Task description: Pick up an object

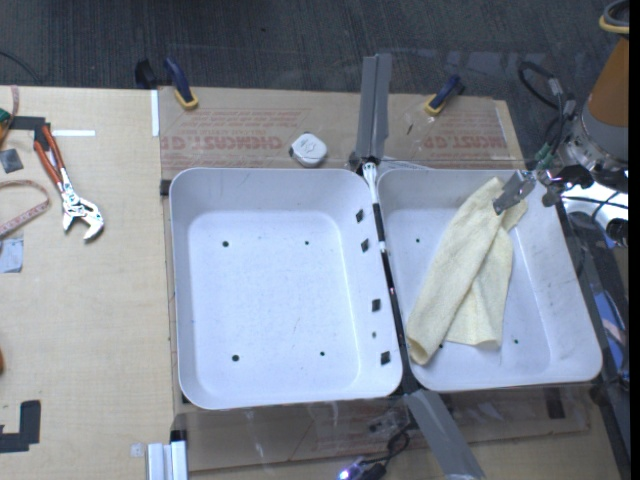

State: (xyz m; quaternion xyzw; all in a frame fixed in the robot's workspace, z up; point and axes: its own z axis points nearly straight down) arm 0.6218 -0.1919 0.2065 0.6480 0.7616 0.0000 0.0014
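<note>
With the gripper fingers pinching the pale yellow folded cloth by its corner near the right white bin's far edge, a slow straight lift seems wisest, lest it slip free.

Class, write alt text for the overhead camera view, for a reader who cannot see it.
A pale yellow cloth lies draped in the right white bin, its upper corner pinched between the fingers of the robot's hand, which reaches in from the right. On the bench at far left lies a wrench.
</note>
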